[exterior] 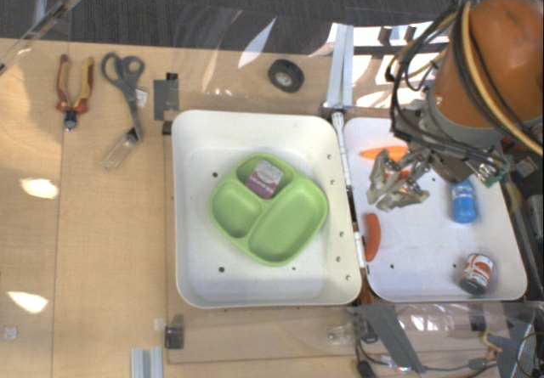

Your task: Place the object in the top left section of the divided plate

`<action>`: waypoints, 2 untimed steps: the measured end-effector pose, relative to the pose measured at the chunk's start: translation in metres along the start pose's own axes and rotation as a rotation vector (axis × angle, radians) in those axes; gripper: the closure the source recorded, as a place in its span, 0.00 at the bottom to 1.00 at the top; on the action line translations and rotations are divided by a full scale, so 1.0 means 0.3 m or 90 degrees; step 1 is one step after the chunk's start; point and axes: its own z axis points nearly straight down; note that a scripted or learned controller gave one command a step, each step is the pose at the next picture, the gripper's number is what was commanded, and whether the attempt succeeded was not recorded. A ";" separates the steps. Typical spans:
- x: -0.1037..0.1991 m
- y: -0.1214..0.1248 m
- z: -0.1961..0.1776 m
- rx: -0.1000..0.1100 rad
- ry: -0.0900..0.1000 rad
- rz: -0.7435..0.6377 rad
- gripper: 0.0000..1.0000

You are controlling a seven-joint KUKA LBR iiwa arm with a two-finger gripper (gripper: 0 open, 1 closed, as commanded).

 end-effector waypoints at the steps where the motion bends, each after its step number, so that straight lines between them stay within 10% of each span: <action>1: 0.093 -0.009 0.050 0.000 0.001 -0.225 1.00; 2: 0.051 0.020 -0.039 0.000 0.000 -0.213 1.00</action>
